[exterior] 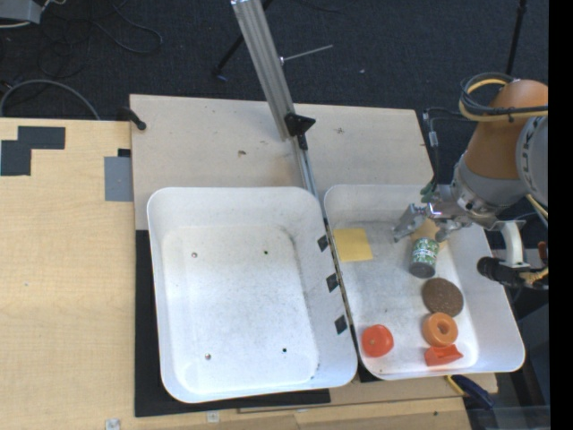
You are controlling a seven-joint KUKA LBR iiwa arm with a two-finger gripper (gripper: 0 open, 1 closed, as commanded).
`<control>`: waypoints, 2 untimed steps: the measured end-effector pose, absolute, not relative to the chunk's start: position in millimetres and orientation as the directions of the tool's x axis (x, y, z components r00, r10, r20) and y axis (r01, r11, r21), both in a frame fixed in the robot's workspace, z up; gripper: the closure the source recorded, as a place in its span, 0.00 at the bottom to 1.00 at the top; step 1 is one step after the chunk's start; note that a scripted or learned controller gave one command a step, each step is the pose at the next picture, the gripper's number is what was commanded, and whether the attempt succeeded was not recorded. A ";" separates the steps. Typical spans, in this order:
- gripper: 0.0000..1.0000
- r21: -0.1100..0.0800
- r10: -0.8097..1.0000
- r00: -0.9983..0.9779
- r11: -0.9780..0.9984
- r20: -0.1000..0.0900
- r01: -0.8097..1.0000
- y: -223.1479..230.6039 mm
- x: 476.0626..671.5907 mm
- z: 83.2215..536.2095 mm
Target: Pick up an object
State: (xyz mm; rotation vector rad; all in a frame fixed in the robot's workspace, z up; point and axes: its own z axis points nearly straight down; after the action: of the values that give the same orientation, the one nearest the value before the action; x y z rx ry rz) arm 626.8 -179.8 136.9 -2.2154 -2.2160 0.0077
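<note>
My gripper [428, 222] hangs over the back of the right bin [501, 352], with its fingers spread open. Just below it stands a small green-grey can [423, 256] with a tan top; the can's upper end reaches up between the fingertips, which stand apart from it. A yellow square pad [353, 245] lies to the left of the can. In front of the can lie a brown disc [442, 296], an orange ring [440, 329], a red-orange block [443, 356] and a red-orange round piece [377, 340].
The left bin [179, 240] sits beside the right one, with black clips [332, 280] along the shared rim. A slanted metal rail [269, 70] rises behind the bins. The grey and orange arm [501, 141] comes in from the right.
</note>
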 end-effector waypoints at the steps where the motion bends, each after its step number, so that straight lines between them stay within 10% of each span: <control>1: 0.00 0.003 1.000 0.001 -0.001 -0.004 1.000 -180.8 628.5 94.0; 2: 1.00 0.003 1.000 0.004 -0.004 -0.003 1.000 -181.2 629.0 106.2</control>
State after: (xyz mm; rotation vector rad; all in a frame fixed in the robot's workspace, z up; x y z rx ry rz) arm 629.0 -181.2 106.2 -2.2290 -2.2199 -0.0005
